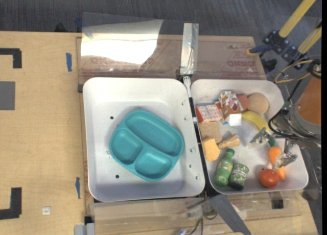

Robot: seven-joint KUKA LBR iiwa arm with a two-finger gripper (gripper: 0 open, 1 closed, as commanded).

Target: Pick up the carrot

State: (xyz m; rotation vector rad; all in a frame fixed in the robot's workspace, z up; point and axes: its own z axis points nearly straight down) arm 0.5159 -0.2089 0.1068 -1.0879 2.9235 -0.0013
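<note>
Tomato (269,178): sitting at the near right of the right bin (299,184), just beside the carrot, so it is crowding my approach.
Bottles: two green bottles (230,170) are lying near the bin's front edge, left of the tomato.
Carrot (276,156): a small orange piece lying near the right wall of the right bin, just beyond the tomato.
Pincer (276,144): I am hovering it about the carrot, metal fingers (263,138) spread to either side; I judge I am lining up to close, not yet pinching.
Plate: the teal divided plate (147,144) is lying in the left bin (97,96), well apart from my work.
Far items: banana (254,120), cartons and an egg-like ball are clustering at the far end.
Hard to make out: my arm is cut off at the right, and cables are blurring the fingertips.
</note>
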